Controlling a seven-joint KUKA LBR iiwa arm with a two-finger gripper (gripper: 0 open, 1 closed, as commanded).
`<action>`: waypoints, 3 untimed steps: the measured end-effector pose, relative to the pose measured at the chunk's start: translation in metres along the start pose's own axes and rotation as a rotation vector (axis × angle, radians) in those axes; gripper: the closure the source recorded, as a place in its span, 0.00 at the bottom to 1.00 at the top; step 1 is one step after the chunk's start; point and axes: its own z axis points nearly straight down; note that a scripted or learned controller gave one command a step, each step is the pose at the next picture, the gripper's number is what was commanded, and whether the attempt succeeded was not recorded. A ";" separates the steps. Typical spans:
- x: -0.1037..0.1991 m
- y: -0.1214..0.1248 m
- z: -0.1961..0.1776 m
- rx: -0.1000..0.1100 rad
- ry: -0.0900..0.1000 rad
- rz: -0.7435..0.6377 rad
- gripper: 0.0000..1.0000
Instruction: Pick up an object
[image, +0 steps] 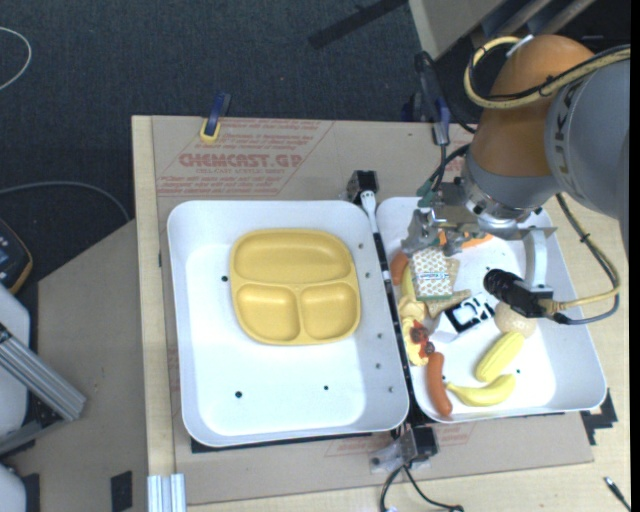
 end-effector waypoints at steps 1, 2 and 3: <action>0.002 -0.010 -0.016 -0.003 0.000 0.000 1.00; -0.005 -0.008 -0.010 0.001 0.000 0.002 1.00; -0.002 -0.007 -0.013 -0.003 -0.001 0.001 1.00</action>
